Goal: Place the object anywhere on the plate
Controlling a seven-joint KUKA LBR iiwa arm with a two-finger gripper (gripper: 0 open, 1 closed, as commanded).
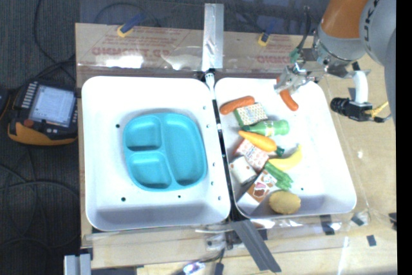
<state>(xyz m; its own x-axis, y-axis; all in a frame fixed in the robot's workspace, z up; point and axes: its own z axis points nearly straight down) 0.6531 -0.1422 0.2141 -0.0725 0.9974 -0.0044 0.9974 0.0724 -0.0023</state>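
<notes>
A blue three-compartment plate (164,148) lies in the left white bin (103,203) with nothing on it. My gripper (287,87) hangs over the back right corner of the right bin (335,158). A small red-orange sausage (290,100) pokes out slantwise just below the fingertips, its upper end pinched between them. Gripper and sausage are far to the right of the plate, across the divider between the bins.
Piled in the right bin are a second orange sausage (237,104), a green-yellow box (251,114), a green bottle (273,128), a carrot (257,141), a banana (290,158), small cartons (251,152) and a potato (284,203). A metal post (213,35) stands behind the divider.
</notes>
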